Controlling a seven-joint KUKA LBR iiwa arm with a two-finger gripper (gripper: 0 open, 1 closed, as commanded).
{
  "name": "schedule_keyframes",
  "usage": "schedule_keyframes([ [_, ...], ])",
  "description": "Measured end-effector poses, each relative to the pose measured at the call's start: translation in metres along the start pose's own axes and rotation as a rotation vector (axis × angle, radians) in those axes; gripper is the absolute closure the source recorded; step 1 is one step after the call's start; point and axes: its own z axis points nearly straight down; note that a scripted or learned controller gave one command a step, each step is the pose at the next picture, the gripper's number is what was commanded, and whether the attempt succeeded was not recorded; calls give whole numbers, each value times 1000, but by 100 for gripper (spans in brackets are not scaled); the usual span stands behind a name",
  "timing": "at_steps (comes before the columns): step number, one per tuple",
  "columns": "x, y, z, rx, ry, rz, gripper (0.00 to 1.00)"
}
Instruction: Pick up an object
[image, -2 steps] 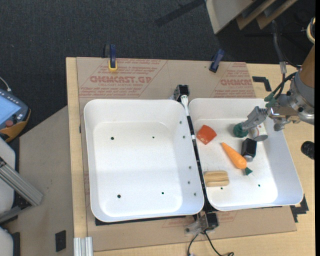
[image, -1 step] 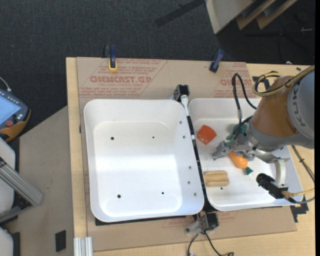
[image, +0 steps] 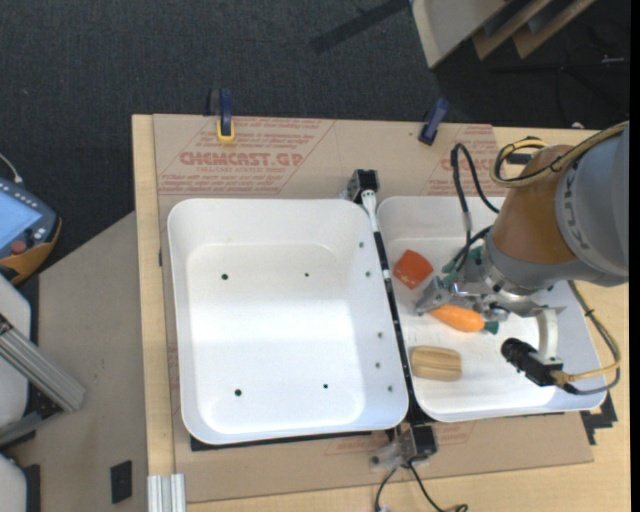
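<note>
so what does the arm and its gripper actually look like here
The arm is a thick rounded grey body with an orange band above the wrist. Black cables loop along it. The gripper is small metal hardware with green bits.

Bench (image: 250, 150), brown board top; two white bins (image: 270, 320) (image: 500, 395) side by side on it.

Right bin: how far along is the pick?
Done: the arm's gripper is down in the right white bin, by the orange carrot-shaped toy. In hand: nothing visibly held. Left: grasp and lift; the carrot, the orange-red block and the tan wooden block all lie on the bin floor.
</note>
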Motion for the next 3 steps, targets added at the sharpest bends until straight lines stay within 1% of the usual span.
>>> schedule_keyframes([
  [1, 1, -2, -10, 3, 2, 0, 100],
  [2, 63, 20, -105, -4, 5, -8, 100],
  [3, 114, -39, -99, 13, 7, -5, 100],
])
